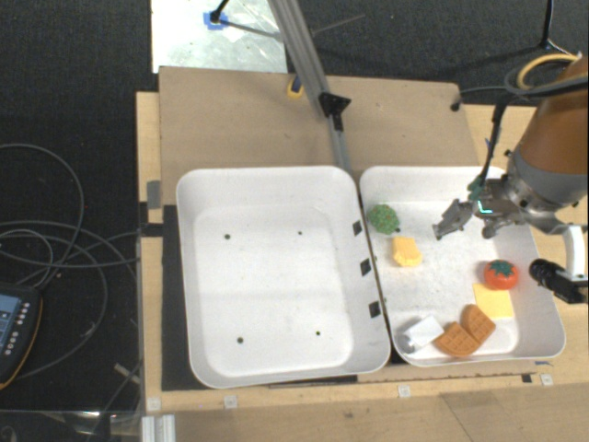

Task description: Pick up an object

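The right bin (pixel 433 187) holds a green broccoli piece (pixel 384 218), a small yellow chunk (pixel 407 251), a red tomato (pixel 500 273), a flat yellow slab (pixel 494 301), two brown waffle pieces (pixel 467 331) and a small white-grey item (pixel 421 331). My gripper (pixel 471 229) hovers over the upper middle of this bin, right of the broccoli and above the tomato. Its two grey fingers (pixel 450 220) stand apart, open, with nothing between them.
The left bin (pixel 189 247) lies beside the right one, with black clips along the shared rim (pixel 364 267). A grey pole (pixel 308 58) slants in from the top and ends near the bins' back edge. A black fixture (pixel 559 280) sits at the right rim.
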Controlling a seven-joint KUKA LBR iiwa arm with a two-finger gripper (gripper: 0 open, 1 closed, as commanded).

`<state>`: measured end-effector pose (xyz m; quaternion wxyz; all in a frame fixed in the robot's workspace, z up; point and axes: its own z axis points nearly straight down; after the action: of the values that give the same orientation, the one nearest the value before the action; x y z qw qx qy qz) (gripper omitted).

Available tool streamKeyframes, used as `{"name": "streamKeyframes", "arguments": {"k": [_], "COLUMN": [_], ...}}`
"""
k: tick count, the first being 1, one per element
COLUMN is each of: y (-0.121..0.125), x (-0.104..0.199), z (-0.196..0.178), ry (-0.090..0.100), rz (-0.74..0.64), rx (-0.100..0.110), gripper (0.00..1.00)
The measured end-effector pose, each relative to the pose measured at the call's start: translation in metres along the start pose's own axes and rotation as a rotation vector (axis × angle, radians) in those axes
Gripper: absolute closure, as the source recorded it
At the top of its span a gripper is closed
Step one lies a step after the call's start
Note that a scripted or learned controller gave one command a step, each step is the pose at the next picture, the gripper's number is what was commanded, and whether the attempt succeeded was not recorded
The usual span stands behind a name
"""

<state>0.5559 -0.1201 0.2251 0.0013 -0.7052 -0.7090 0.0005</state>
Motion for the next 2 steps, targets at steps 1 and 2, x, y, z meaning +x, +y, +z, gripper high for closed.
{"name": "streamKeyframes", "arguments": {"k": [1,2], "y": [0.001,0.002], "x": [0.0,0.005], "z": [-0.002,0.06], "ry": [-0.001,0.0], "rz": [0.002,0.004], "rx": [-0.004,0.002], "gripper": [0.0,0.0]}}
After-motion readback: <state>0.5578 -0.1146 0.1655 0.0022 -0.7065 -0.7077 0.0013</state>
